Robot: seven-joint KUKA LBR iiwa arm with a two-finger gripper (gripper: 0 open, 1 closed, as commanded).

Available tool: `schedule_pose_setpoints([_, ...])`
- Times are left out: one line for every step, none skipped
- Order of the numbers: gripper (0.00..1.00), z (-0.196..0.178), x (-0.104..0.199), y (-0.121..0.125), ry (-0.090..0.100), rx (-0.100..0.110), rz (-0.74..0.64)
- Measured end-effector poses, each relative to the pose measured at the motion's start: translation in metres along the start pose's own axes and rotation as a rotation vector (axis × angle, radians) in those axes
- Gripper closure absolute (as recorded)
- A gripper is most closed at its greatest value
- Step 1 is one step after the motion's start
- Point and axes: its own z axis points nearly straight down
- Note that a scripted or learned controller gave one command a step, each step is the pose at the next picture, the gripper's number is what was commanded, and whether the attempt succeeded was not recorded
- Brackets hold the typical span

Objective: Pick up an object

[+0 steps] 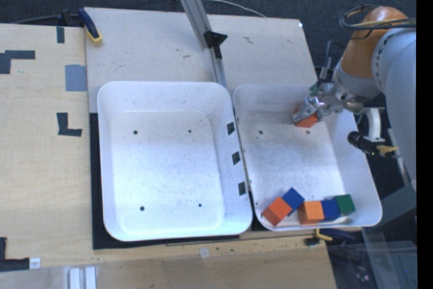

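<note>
Orange block [306, 121] pinched in tool [308, 113]; five blocks [310, 208] along right bin's [284, 145] near wall.

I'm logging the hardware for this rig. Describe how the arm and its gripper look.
The arm is bulky and rounded, light grey, with an orange band above the wrist. Thin dark cables loop over the band. The gripper is small, grey metal, with dark parts behind it.

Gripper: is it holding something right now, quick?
Gripper: shut on a small orange block, over the right bin.
</note>
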Motion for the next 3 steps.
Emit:
schedule_pose_setpoints([1.0,-0.001,0.09,-0.013,0.001,-0.004,-0.004])
schedule_pose_setpoints([1.0,-0.102,0.192,-0.007,0.006,-0.003,-0.007])
schedule_pose_setpoints([1.0,-0.096,0.287,-0.001,0.005,0.006,-0.007])
